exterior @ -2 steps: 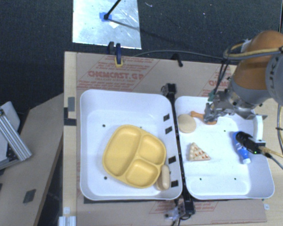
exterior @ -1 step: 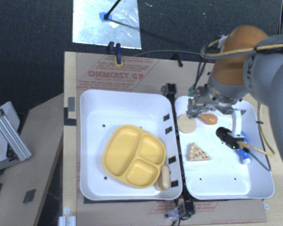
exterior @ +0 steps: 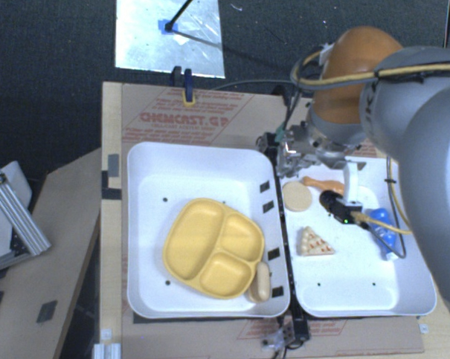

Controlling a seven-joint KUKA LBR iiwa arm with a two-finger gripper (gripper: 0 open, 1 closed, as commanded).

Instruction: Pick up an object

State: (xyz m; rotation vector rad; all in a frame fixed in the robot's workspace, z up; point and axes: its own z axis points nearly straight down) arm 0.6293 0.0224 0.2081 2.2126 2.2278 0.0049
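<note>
Gripper (exterior: 294, 157) low over top-left corner of right bin (exterior: 406, 294), near divider; open or clenched: cannot tell, nothing seen grasped. Just beside, in same bin: round tan disc (exterior: 298, 197), orange piece (exterior: 321, 184), pizza-slice toy (exterior: 314, 243), blue item (exterior: 383, 225). Left bin (exterior: 145, 209): yellow divided tray (exterior: 213, 247), beige piece (exterior: 261, 281) touching it. Table board (exterior: 190, 120) printed "CHEMCAST GP", red.

A divided tray (exterior: 213, 247) is set in the left bin (exterior: 158, 172), with a bread roll (exterior: 261, 281) touching its lower right edge. In the right bin (exterior: 369, 293), a round cracker (exterior: 298, 197) is placed at upper left, a pizza slice (exterior: 314, 244) below it.
</note>
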